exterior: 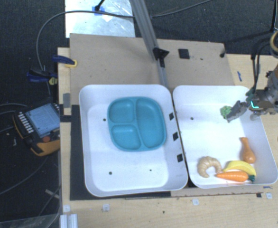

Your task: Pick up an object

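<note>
The gripper [235,111] is hanging over the upper right part of the right bin [200,99], its fingers clamped on a small green object [225,111]. In the lower right corner of this bin a croissant [208,165], a banana [241,166], a carrot [232,176] and an orange piece [246,150] are lying close together. A blue divided plate [136,123] is sitting in the left bin [94,127].

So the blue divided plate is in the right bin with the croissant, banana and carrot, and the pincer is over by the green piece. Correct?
Not quite: the blue divided plate lies in the left bin, alone. The croissant, banana and carrot are in the right bin, and the pincer is by the green piece there, as the camera view shows.
</note>
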You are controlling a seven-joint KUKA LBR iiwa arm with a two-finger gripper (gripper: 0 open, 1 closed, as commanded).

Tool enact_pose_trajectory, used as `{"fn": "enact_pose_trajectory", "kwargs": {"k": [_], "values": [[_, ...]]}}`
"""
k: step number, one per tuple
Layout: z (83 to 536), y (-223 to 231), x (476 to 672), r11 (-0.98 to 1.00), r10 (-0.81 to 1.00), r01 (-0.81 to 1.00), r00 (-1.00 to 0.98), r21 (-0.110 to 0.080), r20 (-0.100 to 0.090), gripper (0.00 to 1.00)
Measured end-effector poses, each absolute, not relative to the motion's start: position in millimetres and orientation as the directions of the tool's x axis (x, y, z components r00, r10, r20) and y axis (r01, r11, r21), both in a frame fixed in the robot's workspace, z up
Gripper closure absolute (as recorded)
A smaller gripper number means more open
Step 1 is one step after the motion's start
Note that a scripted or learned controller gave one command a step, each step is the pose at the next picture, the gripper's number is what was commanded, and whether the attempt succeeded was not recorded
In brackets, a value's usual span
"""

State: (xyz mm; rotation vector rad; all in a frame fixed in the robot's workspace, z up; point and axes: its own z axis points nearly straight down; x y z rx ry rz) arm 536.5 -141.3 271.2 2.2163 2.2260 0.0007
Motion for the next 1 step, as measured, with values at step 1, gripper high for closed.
{"fn": "enact_pose_trajectory", "kwargs": {"k": [1], "values": [[271.7, -141.3, 536.8, 0.005, 1.0, 1.0, -0.005, 0.002, 0.0, 0.0]]}}
